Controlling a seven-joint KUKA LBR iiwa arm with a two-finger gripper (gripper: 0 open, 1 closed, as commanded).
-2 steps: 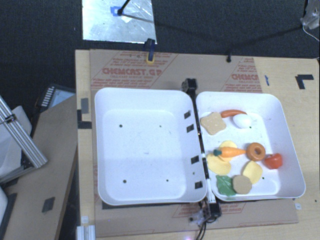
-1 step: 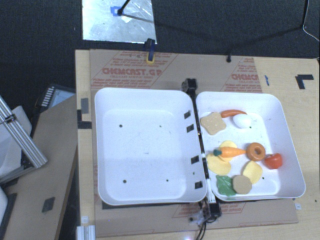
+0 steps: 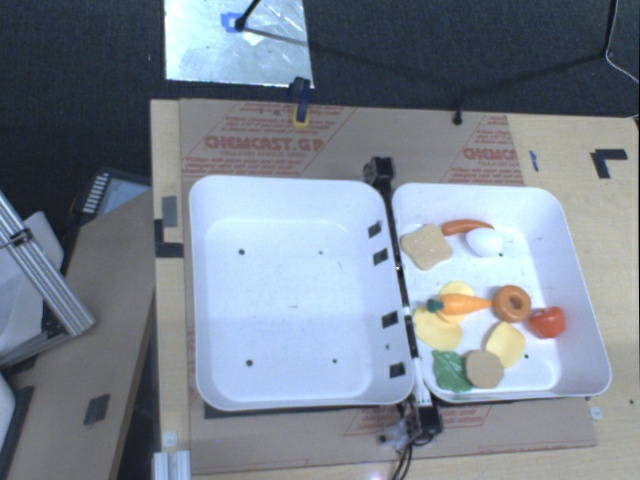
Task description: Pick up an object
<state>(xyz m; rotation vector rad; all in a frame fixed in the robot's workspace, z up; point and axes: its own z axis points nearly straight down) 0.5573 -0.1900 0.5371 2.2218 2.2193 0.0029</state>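
Lying together in the right bin (image 3: 585,298) is a small heap of toy foods, all in its middle and near half. A tan bread slice (image 3: 426,246) sits by the inner wall. Just beyond it, a white egg (image 3: 486,241) touches a thin red-orange pepper (image 3: 465,226). Nearer the camera, an orange carrot (image 3: 462,304) with a green tip lies across pale yellow pieces (image 3: 440,330), its blunt end just beside a brown doughnut (image 3: 512,303). A red tomato (image 3: 547,321) rests next to the doughnut, towards the outer wall. A yellow disc (image 3: 506,344) overlaps a round tan biscuit (image 3: 484,369), which touches a green leaf (image 3: 450,370) at the near inner corner. The left bin (image 3: 290,288) stands flush alongside, joined by black clips (image 3: 380,256) along the shared edge. Both bins sit on a cardboard sheet on the table (image 3: 400,138). A blue and yellow clamp (image 3: 299,103) grips the table's far edge, and a shiny foil square (image 3: 237,28) lies on the dark floor beyond.
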